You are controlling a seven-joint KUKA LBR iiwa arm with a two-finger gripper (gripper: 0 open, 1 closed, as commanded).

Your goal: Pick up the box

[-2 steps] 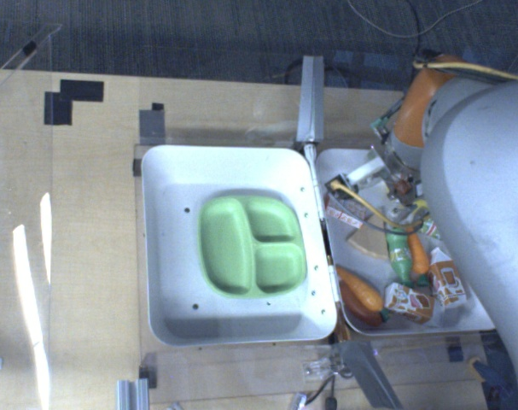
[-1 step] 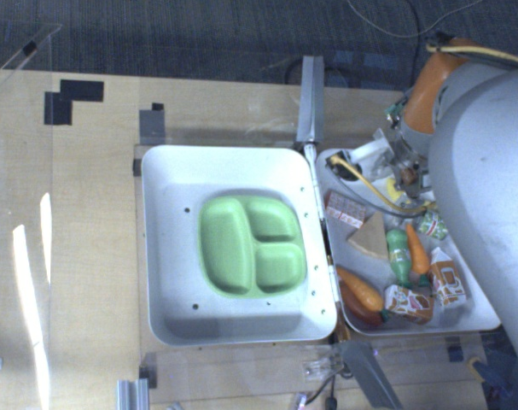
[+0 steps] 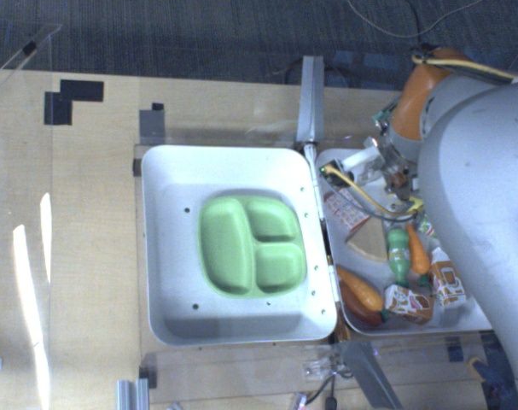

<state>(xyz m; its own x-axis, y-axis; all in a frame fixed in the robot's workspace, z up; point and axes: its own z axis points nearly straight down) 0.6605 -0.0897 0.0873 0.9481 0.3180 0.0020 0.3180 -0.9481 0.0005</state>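
1. We see the KUKA arm (image 3: 480, 212) reaching into the right bin (image 3: 412, 325) from the right, its bulk covering much of that bin. The pincer (image 3: 393, 182) sits low over the clutter, and we cannot tell whether it is apart or together.

2. The box (image 3: 347, 209), a flat printed carton by our reading, lies just to the pincer's left, against the wall shared with the left bin (image 3: 156, 229). A second printed carton (image 3: 410, 304) lies further toward the near edge, beyond the green bottle (image 3: 398, 254). We judge the first risk to be a grasp on the wrong one.

3. A slice of bread (image 3: 369, 243), the bottle and a carrot (image 3: 419, 254) crowd the space just below the pincer. A descent here could nudge or pinch one of them instead.

4. The box lies flat beside the wall, so a finger may strike the rim or skid off the carton.

5. The green divided tray (image 3: 252, 244) sits well apart to the pincer's left, out of harm.
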